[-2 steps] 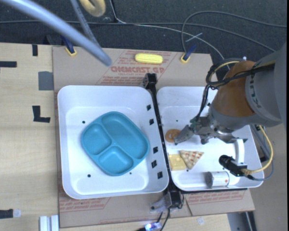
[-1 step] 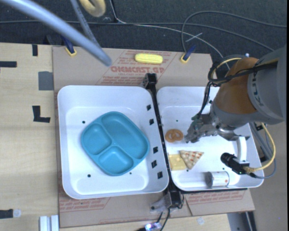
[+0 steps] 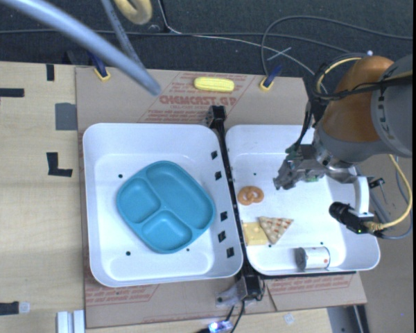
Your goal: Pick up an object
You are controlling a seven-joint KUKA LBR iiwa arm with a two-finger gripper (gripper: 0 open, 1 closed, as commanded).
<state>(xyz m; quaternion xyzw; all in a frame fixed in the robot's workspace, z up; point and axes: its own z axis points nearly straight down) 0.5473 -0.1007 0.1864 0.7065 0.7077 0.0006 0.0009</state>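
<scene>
Nearest the camera, along the front of the right bin [image 3: 347,263], a small grey-and-white can [image 3: 312,257] lay on its side. Just behind it rested a pizza-slice toy [image 3: 274,225], touching or nearly touching a pale yellow block [image 3: 254,233] beside the divider. Behind these lay a pretzel-shaped toy [image 3: 249,195], apart from the others.

The gripper [image 3: 290,174] hung above the right bin, just to the right of the pretzel-shaped toy and behind the pizza-slice toy. Whether the fingers were spread or closed could not be determined; the dark mechanism concealed them, and no object was visible between them.

Risk assessment, by judgement: no candidate object lay directly under the gripper. A straight descent was therefore likely to meet bare bin floor. The flat pizza-slice toy offered little height to grip and could slide away. The can could roll if contacted off-centre. The pizza-slice toy and the yellow block lay close enough that a closing grasp could catch both or push one aside.

The left bin [image 3: 97,151] held a blue divided tray [image 3: 165,205]. Both bins sat on a brown cardboard sheet [image 3: 125,96] over a light wooden tabletop [image 3: 28,186]. A yellow corn-shaped toy [image 3: 213,84] lay on the cardboard behind the bins. Beyond that, dark flooring carried loose cables [image 3: 291,40].
</scene>
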